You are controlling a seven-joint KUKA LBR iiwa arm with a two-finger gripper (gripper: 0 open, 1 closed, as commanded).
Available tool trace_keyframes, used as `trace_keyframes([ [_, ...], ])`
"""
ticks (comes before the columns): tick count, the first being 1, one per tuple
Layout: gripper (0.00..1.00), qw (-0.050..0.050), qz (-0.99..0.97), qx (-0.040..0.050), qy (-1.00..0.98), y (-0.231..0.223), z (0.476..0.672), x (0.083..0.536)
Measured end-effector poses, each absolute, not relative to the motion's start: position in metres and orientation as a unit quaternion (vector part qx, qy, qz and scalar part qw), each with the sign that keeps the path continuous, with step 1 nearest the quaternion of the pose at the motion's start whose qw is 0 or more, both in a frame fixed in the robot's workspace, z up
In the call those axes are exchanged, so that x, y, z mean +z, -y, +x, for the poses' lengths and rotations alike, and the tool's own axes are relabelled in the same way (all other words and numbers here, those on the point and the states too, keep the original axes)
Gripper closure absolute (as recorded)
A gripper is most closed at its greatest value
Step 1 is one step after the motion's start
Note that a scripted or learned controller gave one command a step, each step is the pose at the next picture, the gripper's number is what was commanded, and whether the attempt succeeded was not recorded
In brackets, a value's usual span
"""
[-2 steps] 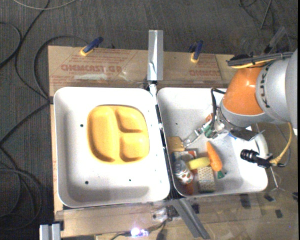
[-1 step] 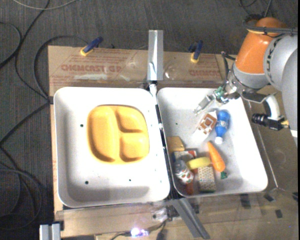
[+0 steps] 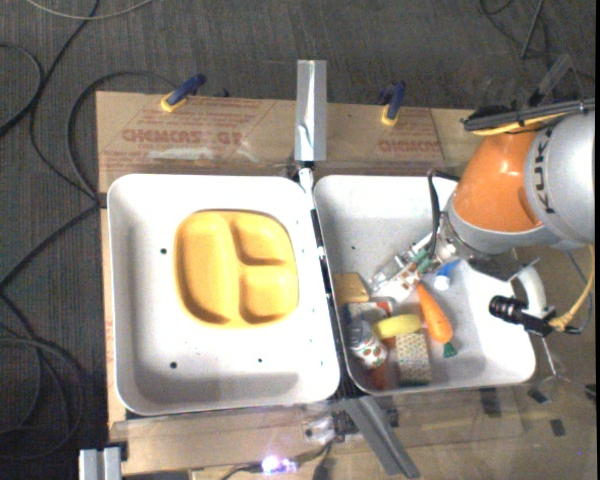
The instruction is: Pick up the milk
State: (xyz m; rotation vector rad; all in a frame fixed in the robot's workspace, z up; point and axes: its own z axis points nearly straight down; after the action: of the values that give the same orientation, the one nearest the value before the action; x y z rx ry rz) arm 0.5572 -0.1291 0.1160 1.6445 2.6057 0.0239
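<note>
My gripper [image 3: 408,268] hangs low over the middle of the right bin [image 3: 380,203], under the orange band of the arm [image 3: 500,193]. A small white item with a blue end [image 3: 442,276], possibly the milk, lies just right of the gripper and touches the top of an orange carrot [image 3: 436,316]. The arm hides part of it. The gripper's tip sits above a cluster of food items at the bin's front left. I see nothing clearly held in it.
The cluster holds a yellow piece [image 3: 398,325], a speckled box [image 3: 412,356], a brown block [image 3: 350,286], a small can [image 3: 363,340] and a red item [image 3: 378,374]. The left bin [image 3: 140,298] holds a yellow divided tray [image 3: 238,266]. A metal divider [image 3: 310,118] stands behind the bins.
</note>
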Motion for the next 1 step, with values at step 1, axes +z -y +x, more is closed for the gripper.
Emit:
trace_keyframes([
  [1, 0.00, 0.026, 0.599, 0.0079, -0.800, 0.1286, 0.5842, 0.1100],
])
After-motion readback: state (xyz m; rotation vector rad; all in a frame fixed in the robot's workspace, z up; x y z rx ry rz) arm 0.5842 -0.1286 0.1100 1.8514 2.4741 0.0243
